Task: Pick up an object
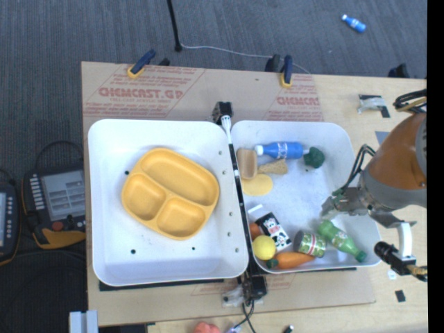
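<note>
Right bin [326, 127]: objects crowd its far-left corner and near wall, with the green bottle [340, 239] against the near-right edge; the centre lies open. The arm enters from the right, gripper [340, 203] low just beyond the bottle, closure indiscernible.

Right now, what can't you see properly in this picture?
- Gripper: in the camera view the arm's wrist covers it, so I can't tell its state or whether it holds anything.
- Green bottle: its top end is tucked under the arm.
- Can: label too small to read.
- Carton: partly hidden by the lemon; print too small.
- Right bin: its right wall is hidden by the arm.
</note>
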